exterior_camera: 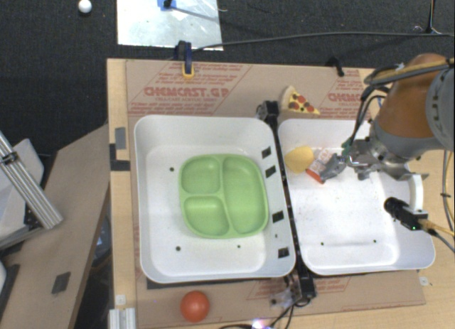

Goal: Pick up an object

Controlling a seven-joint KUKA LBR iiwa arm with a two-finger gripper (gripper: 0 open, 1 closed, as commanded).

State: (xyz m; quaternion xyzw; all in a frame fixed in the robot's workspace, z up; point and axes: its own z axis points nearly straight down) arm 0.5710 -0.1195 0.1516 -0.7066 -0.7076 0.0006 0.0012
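My gripper (335, 165) reaches in from the right and sits low in the right bin (355, 249), near its back left part. A small white and red-orange item (318, 167) lies right against the gripper's tip, on its left side; I cannot tell whether it is gripped. Just left of that item, a yellow lemon-like object (299, 157) rests close to the bin's left wall. The grey arm with its orange band (409, 107) rises over the bin's back right corner.
A green divided plate (223, 195) lies in the left bin (156, 249). A toy pizza slice (300, 101) lies on the bench behind the right bin. A red ball (195, 305) sits on the bench in front of the left bin. Black clips (279, 215) line the divider.
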